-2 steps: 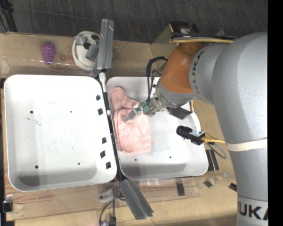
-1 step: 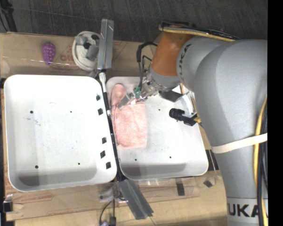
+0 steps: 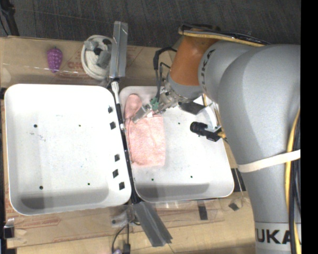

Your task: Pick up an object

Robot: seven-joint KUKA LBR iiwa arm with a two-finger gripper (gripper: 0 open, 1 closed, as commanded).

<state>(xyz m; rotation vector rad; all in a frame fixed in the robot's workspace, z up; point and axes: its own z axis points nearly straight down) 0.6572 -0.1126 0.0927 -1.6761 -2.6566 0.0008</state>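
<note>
A pink cloth (image 3: 147, 139) lies flat along the left side of the right bin (image 3: 201, 173), beside the divider. Its far end bunches into a pink rounded lump (image 3: 131, 106) in the bin's far left corner. My gripper (image 3: 143, 111) reaches in from the right and hangs low over the far end of the cloth, right next to the lump. From this slant I cannot see whether it touches the cloth. The grey arm with its orange band (image 3: 188, 62) covers the far right part of this bin.
The left bin (image 3: 58, 147) stands beside the right one, with a row of black clips (image 3: 116, 157) between them. On the bench behind the left bin lie a small purple grape-like toy (image 3: 54, 59) and a white coiled cable (image 3: 97, 56).
</note>
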